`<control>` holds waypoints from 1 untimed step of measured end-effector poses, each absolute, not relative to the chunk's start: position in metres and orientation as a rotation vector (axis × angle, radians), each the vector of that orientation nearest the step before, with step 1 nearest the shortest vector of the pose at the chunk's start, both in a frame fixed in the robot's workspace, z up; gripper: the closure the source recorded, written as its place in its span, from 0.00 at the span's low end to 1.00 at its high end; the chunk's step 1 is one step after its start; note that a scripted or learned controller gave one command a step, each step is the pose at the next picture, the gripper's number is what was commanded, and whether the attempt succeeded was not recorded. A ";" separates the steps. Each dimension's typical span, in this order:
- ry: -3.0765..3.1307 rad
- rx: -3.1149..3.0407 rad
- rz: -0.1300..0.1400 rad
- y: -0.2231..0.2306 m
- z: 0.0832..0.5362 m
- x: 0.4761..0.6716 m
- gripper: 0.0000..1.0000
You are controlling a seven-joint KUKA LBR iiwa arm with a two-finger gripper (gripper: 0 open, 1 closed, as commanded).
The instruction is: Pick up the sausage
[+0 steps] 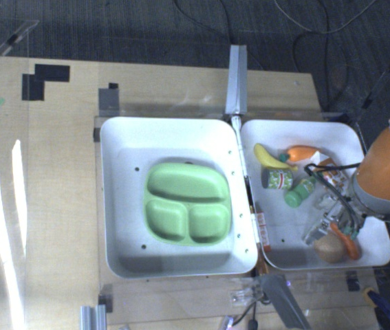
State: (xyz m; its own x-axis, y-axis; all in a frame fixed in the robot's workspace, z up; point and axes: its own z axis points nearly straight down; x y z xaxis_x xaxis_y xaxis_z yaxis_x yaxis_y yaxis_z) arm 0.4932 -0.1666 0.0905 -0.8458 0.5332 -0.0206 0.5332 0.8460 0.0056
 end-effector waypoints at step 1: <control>2.994 0.866 0.004 -0.165 0.102 0.495 1.00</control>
